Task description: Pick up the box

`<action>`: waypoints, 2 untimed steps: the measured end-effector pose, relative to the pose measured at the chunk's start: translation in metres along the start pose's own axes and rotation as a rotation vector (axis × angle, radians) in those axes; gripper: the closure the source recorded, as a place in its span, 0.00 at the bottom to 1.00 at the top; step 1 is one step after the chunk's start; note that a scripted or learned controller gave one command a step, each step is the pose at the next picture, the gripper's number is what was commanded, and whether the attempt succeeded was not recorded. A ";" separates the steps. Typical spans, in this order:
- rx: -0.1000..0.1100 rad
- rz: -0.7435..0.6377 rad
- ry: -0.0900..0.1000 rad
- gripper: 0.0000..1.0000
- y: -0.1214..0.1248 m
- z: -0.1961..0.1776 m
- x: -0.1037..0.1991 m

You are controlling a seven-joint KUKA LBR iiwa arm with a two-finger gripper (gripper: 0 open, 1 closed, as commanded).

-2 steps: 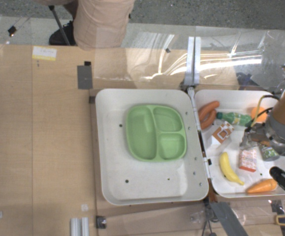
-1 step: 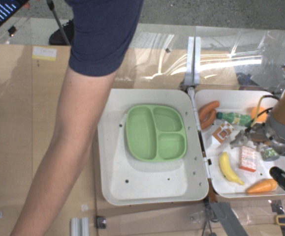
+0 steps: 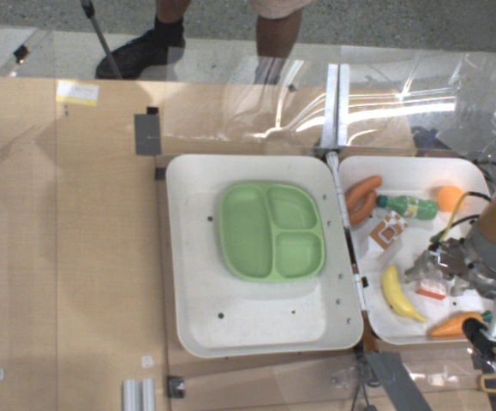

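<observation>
Orange-white box point(image 3: 388, 230) lying free in right bin point(image 3: 470, 171), pincer point(image 3: 440, 264) near, grip state unclear; best centred over box, clear of banana point(image 3: 399, 293).

A light wooden bench point(image 3: 68, 229) is being lit evenly; beyond it, a grey floor point(image 3: 402, 7) is being stood on by a person's legs point(image 3: 273, 7).

Matt green plastic tray point(image 3: 271, 231), smooth white plastic bins point(image 3: 196, 315), pale wood-look bench point(image 3: 59, 229), printed card box point(image 3: 387, 231).
</observation>
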State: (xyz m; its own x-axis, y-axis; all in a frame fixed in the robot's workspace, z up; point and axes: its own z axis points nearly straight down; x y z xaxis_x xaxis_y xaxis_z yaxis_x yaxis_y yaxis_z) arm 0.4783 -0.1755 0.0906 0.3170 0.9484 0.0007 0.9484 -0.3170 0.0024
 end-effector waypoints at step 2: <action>-0.004 -0.019 0.000 1.00 -0.005 -0.132 0.027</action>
